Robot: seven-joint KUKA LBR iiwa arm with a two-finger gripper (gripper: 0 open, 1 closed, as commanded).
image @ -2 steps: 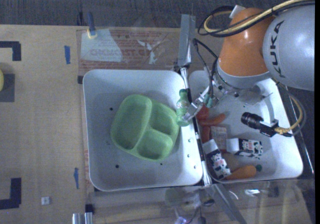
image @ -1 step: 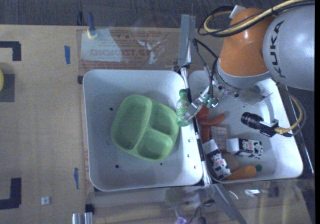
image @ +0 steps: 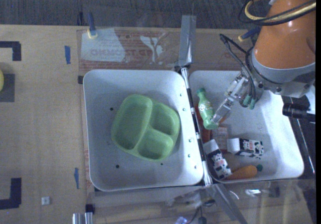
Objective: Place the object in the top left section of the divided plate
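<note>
A: Room first, then. What lay to the far left of the jaws?

B: The left bin (image: 95, 133), with the green divided plate (image: 145, 127) tilted near its middle. Bare white floor ringed the plate on every side, widest along the bin's left wall and lower edge. All three sections of the plate lay bare.

A: And between the plate and the jaws?

B: The two bins' rims met in a ridge, just left of the jaws. The green bottle (image: 204, 109) lay against that ridge inside the right bin (image: 281, 163), red cap end pointing down.

A: The gripper (image: 220, 113) itself?

B: It hung over the right bin, fingers angled down-left, tips at the bottle's lower right side. Whether they were spread or pinching, I could not tell.

A: Below and right of the jaws?

B: Two cow-patterned cartons (image: 220, 162) (image: 249, 147) and a carrot (image: 243, 171) sat below; open floor lay to the right.
</note>
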